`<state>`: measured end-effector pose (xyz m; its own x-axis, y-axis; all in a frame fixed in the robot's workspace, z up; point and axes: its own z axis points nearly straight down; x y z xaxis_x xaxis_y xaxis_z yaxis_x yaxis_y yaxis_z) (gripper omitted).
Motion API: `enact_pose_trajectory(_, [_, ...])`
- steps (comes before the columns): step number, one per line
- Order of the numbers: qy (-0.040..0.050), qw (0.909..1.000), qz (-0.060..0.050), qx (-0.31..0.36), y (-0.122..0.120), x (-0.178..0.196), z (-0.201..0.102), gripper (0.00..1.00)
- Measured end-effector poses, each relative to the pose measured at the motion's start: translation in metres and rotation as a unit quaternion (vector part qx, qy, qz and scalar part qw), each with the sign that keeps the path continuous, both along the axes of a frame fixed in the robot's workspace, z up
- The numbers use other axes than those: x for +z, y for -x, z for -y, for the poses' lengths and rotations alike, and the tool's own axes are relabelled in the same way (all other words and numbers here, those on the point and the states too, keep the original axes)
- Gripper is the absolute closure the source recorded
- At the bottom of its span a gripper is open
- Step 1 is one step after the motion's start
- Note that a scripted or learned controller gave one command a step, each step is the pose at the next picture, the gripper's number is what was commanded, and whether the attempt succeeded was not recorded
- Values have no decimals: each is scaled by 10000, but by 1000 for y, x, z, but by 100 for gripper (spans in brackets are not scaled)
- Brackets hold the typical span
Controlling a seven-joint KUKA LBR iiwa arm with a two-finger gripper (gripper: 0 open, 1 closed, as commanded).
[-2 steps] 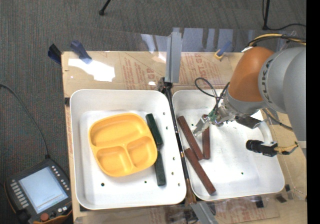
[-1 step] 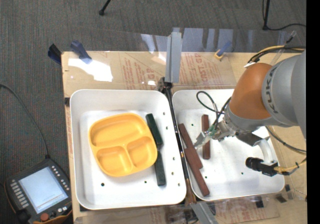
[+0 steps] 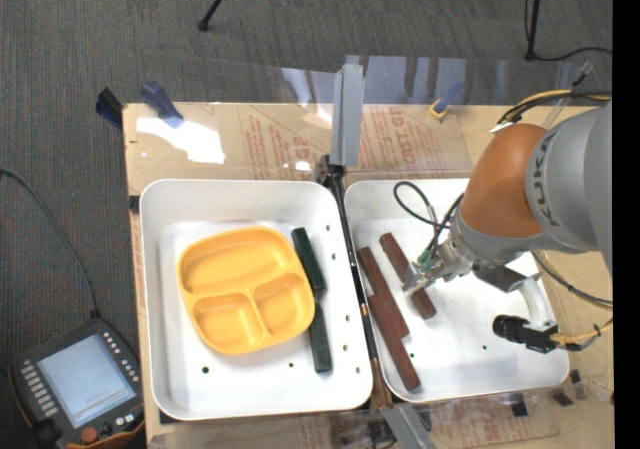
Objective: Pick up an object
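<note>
Brown cardboard-topped table (image 3: 250, 137) under two shallow white bins, side by side

Big grey arm with an orange band (image 3: 520, 192) reaching in from the right, bent down over the right white bin (image 3: 480, 362)

Left white bin (image 3: 170, 207) holding a yellow plastic plate with three compartments (image 3: 245, 287), near its middle; a dark green flat bar (image 3: 312, 297) lying just beside the plate's right edge, running from near the plate's top down past its lower corner

In the right bin, a long dark brown wooden strip (image 3: 388, 319) stretched slantwise along the left part, from the upper left toward the bottom rim; a shorter dark brown wooden strip (image 3: 405, 273) just to the right of it, roughly parallel, upper ends close together

Two-finger gripper (image 3: 425, 275) down at the shorter strip, right at its middle; fingers hard to read from this angle, cannot tell how far apart or whether anything is caught between them

Black cable loop (image 3: 415, 202) above the gripper, over the bin's upper part

Small black cylindrical fitting (image 3: 520, 330) near the bin's right side, below the arm

Grey handheld control pad with a screen (image 3: 75, 382) on the floor at lower left
</note>
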<state>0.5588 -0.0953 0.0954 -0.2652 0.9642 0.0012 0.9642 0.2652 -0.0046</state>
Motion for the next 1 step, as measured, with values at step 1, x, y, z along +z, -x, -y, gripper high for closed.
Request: enact_pose_trajectory(1, [-1,9999,7,134,-67,90,-45,100])
